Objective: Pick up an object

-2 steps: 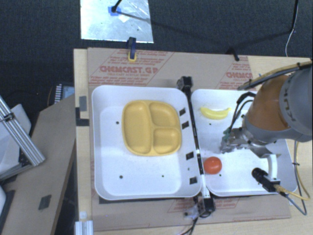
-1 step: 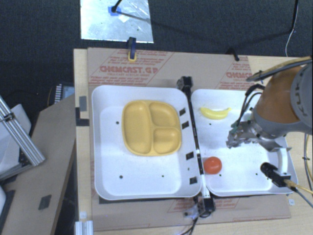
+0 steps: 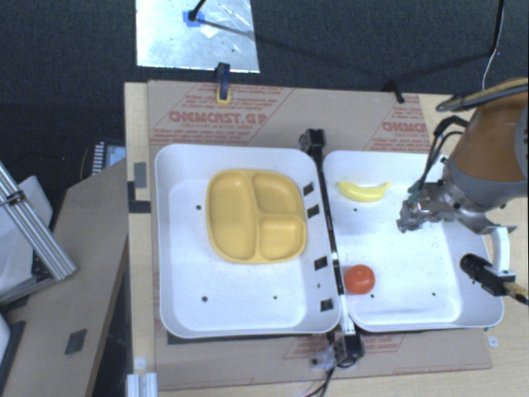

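Nothing lifted yet. Metal claw (image 3: 411,216) low over right white bin (image 3: 413,304), finger state impossible to tell. Curved yellow plastic banana (image 3: 364,190) just left of claw; round orange-red ball (image 3: 359,279) farther, lower left. Grasp still to do.

This was a robotics lab or test cell, not a home or shop. The worktop (image 3: 273,106) was topped with a brown board printed with a red maker's name, and two shallow white bins (image 3: 178,246) sat side by side on it, fixed along a black centre strip (image 3: 326,222). A grey industrial arm with an orange band (image 3: 496,139) reached in from the right, cables looping at its wrist. Dark carpet (image 3: 347,15) covered the floor, where a metal sheet (image 3: 197,23) lay taped down. Aluminium framing (image 3: 33,230) stood at the left, and thin black cables (image 3: 496,15) ran across the floor.
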You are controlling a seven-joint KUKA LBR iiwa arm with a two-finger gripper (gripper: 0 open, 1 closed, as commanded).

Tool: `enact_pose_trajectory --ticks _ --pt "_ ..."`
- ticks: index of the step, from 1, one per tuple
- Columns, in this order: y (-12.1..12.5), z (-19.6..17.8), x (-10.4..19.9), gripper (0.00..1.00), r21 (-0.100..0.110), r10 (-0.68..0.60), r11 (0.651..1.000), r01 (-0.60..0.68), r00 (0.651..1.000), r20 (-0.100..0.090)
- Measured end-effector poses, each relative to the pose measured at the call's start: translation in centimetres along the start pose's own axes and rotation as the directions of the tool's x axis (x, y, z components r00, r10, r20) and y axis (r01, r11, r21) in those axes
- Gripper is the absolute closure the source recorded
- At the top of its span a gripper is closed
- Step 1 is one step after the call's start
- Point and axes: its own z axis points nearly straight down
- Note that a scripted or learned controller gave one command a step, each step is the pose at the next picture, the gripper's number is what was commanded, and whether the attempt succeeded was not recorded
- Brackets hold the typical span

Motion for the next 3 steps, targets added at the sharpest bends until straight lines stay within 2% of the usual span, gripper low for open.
enact_pose_trajectory --ticks 1,2,3 --pt "0.1 -1.9 0.0 1.00 0.002 0.000 1.000 0.000 1.000 -0.001" --pt "1.2 -1.2 4.9 1.00 0.004 -0.006 1.000 0.006 1.000 -0.003" --pt "3.4 -1.9 9.3 1.00 0.002 -0.005 1.000 0.005 1.000 -0.003"
